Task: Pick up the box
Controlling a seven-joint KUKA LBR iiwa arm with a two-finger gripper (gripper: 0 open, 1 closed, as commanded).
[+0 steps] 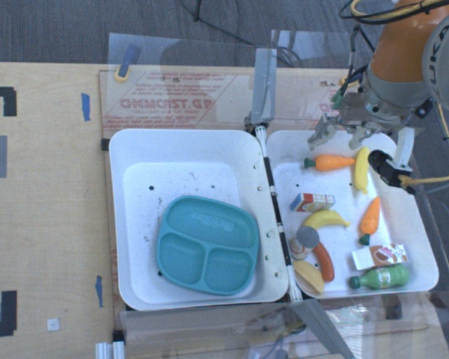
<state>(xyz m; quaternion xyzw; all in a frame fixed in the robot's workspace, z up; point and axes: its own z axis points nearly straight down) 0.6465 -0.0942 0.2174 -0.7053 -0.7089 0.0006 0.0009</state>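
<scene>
While two white bins sit on the wooden table [45,223], the box [379,256] lies in the right bin [423,234], long side across. End effector [343,126] fingers are spread wide, holding nothing.

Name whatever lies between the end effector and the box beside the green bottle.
In the camera view, an upright carrot lies between the end effector and the box; a yellow banana sits just above it.

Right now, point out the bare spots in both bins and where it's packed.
Left bin: bare floor along its far side and left of the teal tray. Right bin: a small gap between the small box and the near carrot. Crowded along its near edge: juice box, green bottle, sausage.
</scene>
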